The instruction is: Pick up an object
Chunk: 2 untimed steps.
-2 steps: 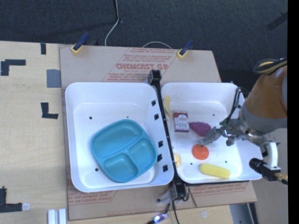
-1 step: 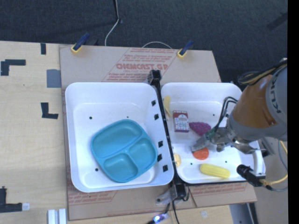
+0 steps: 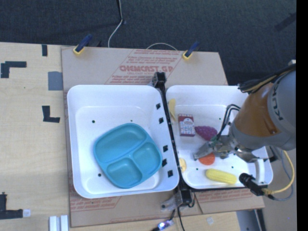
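Camera view, 1 frame, looking down at a slant.

2 white bins side by side. The left bin point(image 3: 77, 129) carries a blue divided plate point(image 3: 127, 154) with 3 compartments, lying flat and slightly turned.

The right bin point(image 3: 211, 93) carries the small things: a red carton point(image 3: 186, 125) near the middle wall, a purple grape bunch point(image 3: 206, 131) just beside it, a red-orange round piece point(image 3: 207, 160), likely a toy tomato, a yellow corn cob point(image 3: 221, 176) near the front wall, and a yellow item point(image 3: 172, 105) against the divider, too small to name. Another yellow sliver point(image 3: 182, 165) sits at the divider lower down.

The arm enters from the right, orange band above the wrist. The gripper point(image 3: 206, 152) is low in the right bin, directly over the red-orange piece and just beside the grapes. Fingers: grey metal tips angle leftward; I cannot tell whether they are spread or closed, and nothing is visibly between them.

Handling judgement: the red-orange piece is the likely target. Looks like light, hollow plastic, stiff, smooth, and round, so apt to roll or squirt out. Best taken across its widest part, fingers straddling it evenly. The grapes are bumpier and would grip more easily; the corn is best taken across its short axis.
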Tool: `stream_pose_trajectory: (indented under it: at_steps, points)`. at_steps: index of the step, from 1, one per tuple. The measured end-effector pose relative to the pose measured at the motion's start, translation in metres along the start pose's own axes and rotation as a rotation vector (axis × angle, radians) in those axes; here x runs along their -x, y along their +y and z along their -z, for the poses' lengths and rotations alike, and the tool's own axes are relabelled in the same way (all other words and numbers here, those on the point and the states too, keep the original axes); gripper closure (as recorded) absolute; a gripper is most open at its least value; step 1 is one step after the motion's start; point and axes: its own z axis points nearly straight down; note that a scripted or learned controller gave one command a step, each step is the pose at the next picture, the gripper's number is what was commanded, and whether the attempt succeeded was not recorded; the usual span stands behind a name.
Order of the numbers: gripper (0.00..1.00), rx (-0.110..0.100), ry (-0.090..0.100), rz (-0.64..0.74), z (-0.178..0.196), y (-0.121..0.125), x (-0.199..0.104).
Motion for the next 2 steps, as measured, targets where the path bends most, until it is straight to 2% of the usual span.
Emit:
stream_pose_trajectory:
  at_steps: [1, 2]
  points:
    - [1.00, 0.002, -0.001, 0.000, 0.012, 0.001, 0.001]
    - [1.00, 0.006, -0.001, 0.001, 0.075, 0.003, 0.001]
